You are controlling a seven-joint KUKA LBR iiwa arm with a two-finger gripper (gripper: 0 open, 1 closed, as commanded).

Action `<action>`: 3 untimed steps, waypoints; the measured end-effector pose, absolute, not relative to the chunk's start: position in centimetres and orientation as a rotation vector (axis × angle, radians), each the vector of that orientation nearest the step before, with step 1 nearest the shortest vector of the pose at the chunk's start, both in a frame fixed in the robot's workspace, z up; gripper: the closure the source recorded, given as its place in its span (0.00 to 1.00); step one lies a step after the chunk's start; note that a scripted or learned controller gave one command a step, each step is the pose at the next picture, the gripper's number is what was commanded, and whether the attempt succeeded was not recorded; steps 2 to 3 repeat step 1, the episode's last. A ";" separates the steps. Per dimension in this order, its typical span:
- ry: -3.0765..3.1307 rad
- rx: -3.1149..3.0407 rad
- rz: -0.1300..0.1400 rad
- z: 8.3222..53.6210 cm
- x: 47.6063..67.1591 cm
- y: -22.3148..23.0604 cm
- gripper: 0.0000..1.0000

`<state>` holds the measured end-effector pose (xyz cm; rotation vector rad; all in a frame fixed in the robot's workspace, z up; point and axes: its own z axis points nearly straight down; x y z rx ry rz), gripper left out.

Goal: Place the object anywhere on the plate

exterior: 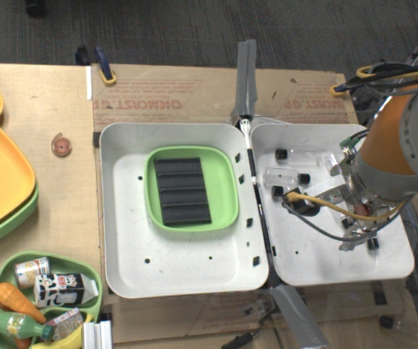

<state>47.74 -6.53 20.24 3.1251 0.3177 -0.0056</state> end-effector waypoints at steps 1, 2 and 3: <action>0.317 3.126 -0.009 19.0 47.7 -5.0 0.00; 0.317 3.126 -0.009 19.0 47.7 -5.0 0.00; 0.317 3.126 -0.009 19.0 47.7 -5.0 0.00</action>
